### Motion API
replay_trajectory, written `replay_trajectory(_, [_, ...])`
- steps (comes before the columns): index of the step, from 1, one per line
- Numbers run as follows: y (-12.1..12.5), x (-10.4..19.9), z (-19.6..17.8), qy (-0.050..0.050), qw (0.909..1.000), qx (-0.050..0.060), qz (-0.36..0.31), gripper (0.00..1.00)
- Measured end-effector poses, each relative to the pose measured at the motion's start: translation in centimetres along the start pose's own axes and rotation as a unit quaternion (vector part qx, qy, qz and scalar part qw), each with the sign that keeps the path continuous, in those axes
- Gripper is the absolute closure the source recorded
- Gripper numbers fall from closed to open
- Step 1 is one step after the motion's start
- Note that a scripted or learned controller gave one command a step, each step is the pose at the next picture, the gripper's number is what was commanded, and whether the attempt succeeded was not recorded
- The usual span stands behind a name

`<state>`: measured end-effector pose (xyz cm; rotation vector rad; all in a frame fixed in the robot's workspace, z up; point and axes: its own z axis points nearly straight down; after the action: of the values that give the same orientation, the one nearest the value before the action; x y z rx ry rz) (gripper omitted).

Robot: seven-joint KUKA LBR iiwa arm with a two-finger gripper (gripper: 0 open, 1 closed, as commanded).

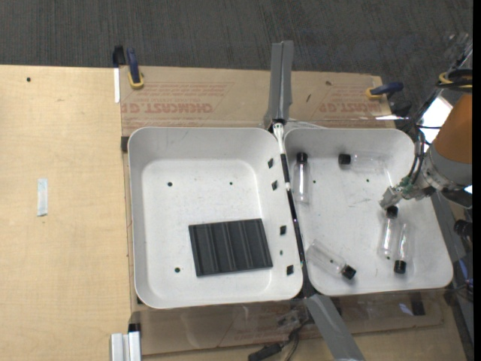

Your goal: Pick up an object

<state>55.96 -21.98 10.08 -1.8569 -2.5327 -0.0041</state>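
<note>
Several clear vials with black caps lie in the right bin (436, 277). One vial (301, 177) lies by the bin's left wall, and another (353, 159) near its back. A third vial (332, 262) rests at the front. Two vials (394, 239) lie side by side at the right. My gripper (396, 197) hangs low over the right part of this bin, just above the black cap (391, 212) of one of the two paired vials. I see nothing held in it.
The left bin (143, 201) holds a dark ribbed rectangular pad (229, 247). A grey divider post (281, 81) stands behind the seam between the bins. Clamps (134, 70) hold cardboard at the back. The arm's orange band (458, 134) is at the right edge.
</note>
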Motion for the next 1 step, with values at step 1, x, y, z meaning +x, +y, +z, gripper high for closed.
replay_trajectory(1, [-1.73, 0.27, -9.80, -0.002, 1.0000, 0.001, 0.005, 1.00])
